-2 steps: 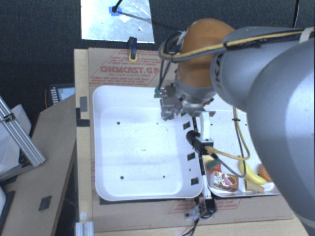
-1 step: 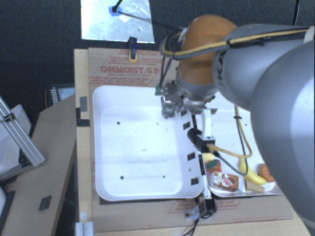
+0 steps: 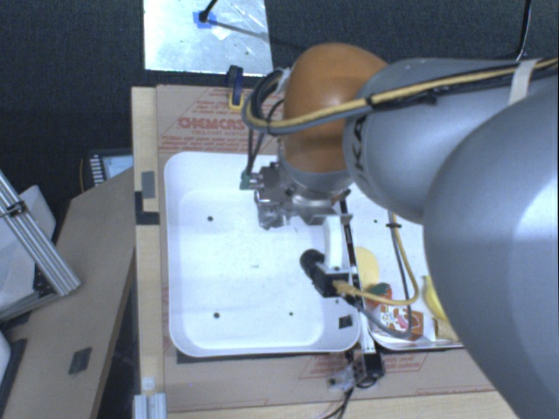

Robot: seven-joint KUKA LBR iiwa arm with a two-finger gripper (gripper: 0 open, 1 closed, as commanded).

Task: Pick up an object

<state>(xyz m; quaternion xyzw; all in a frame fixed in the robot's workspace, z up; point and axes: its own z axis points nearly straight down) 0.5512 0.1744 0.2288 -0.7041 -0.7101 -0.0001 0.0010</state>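
Note:
My gripper [image 3: 270,209] hangs over the far right part of the left white bin [image 3: 205,269], below the orange wrist band. It is seen from above and its metal body hides the tips. In the right bin [image 3: 384,225], mostly covered by the arm, lie a pale yellow rounded object [image 3: 369,265], a red-and-white packet [image 3: 398,319] and a yellow object [image 3: 433,300] at the arm's edge. Nothing is seen held by the gripper.
Both bins rest on a brown cardboard sheet [image 3: 201,120] with red print. A shiny foil sheet [image 3: 205,24] lies beyond it at the back. The big grey arm covers the view's right side. An aluminium rail [image 3: 35,243] stands to the left.

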